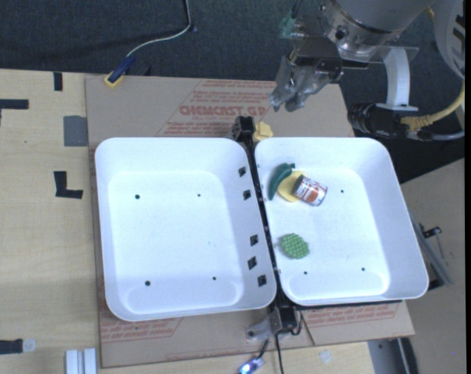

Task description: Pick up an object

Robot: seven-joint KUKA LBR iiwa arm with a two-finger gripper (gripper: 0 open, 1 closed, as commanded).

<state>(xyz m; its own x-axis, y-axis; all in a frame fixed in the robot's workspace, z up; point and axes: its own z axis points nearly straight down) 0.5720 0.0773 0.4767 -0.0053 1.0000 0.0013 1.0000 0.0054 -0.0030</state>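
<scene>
Three small objects lie in the right bin (pixel 375 170). A green curved piece (pixel 279 178) sits near its left wall, touching a small can with a red and white label (pixel 308 190). A round green textured object (pixel 294 246) rests lower down, apart from the others. My gripper (pixel 291 98) hangs above the cardboard just beyond the far edge of the bins, high over the bench, with nothing visible between its fingers (pixel 280 100).
The left bin (pixel 118 170) adjoins the right one, joined by black clips (pixel 254 216) along the shared wall. Both sit on a cardboard sheet (pixel 204 107). A cable with a blue and yellow plug (pixel 120 70) lies at the back left.
</scene>
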